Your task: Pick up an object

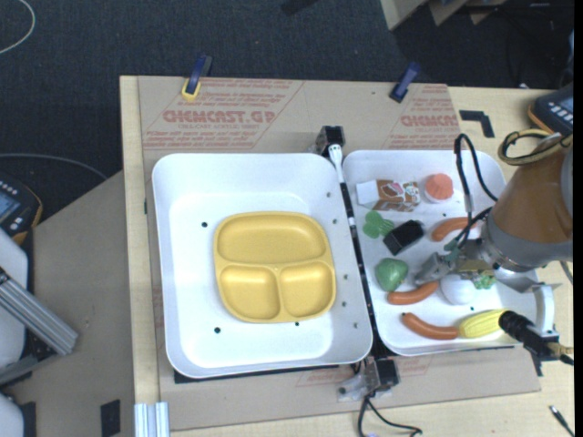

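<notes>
Gripper sat low in right bin, fingers state I couldn't tell. White egg-like obj lay just under it, above the corn. I judged it light, smooth, slippery; grip across middle.

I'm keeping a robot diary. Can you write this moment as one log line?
arm: reaching into right bin | gripper: low among toy food, beside orange sausage | grasp: unclear | yellow tray: in left bin
</notes>
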Motion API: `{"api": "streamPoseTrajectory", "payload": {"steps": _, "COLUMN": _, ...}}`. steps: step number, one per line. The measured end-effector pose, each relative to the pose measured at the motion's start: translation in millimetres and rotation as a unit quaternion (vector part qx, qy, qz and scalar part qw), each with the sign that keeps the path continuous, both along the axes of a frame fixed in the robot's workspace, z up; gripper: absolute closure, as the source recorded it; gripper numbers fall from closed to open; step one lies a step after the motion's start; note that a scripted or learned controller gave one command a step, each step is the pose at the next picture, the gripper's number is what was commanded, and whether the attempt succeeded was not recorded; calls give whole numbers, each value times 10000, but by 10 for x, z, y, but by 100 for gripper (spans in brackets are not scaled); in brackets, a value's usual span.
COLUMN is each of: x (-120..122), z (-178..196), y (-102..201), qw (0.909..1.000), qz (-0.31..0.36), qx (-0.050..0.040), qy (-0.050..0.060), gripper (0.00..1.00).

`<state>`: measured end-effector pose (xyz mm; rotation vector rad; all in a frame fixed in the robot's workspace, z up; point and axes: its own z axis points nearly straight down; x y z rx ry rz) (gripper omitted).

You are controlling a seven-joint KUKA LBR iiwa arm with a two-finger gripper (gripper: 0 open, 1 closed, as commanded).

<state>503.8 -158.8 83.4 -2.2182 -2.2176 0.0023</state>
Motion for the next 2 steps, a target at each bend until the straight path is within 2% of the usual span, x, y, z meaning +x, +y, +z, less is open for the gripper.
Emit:
{"api": "streamPoseTrajectory", "payload": {"steps": 1, "x": 8, "z": 115, "y": -5, "qw": 10000, "qz": -5, "qx": -11, "qy": -22, "gripper": 100}}
{"api": "streamPoseTrajectory", "payload": {"steps": 2, "x": -11, "z": 652, "y": 95, "qw": 10000, "qz": 8, "qx": -24, "qy": -49, "gripper": 100}}
